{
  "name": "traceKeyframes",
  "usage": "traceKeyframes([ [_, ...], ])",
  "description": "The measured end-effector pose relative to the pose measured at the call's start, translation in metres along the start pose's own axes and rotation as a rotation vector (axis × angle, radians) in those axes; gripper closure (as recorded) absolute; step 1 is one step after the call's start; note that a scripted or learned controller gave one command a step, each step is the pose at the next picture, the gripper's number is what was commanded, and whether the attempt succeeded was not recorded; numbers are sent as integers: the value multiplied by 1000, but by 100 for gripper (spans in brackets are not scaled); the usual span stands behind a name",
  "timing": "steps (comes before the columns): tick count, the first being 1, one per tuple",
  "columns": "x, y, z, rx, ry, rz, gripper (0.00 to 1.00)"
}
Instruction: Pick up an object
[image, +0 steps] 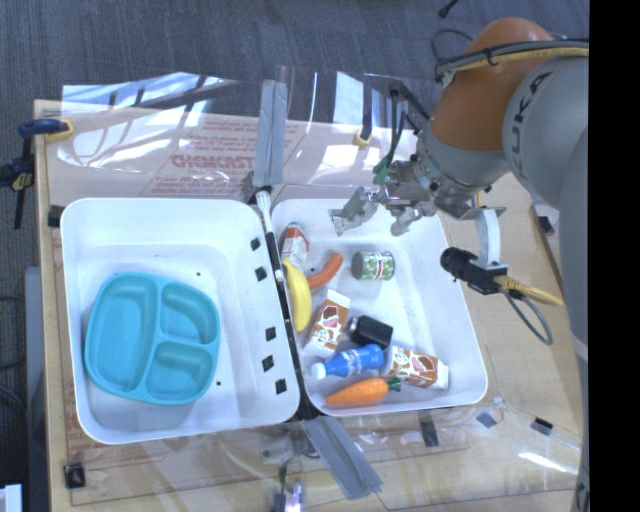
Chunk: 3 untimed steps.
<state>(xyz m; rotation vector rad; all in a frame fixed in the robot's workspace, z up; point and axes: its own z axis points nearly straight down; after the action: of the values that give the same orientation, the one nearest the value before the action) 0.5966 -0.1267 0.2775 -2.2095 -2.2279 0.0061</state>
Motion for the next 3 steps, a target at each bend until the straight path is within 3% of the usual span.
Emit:
traceKeyframes([
  [1,-64,17,161,-30,-10,-153,0],
  [2,-16,19,151,-14,-7,-162,0],
  [3,-46,-1,167,-42,-11,-181,0],
])
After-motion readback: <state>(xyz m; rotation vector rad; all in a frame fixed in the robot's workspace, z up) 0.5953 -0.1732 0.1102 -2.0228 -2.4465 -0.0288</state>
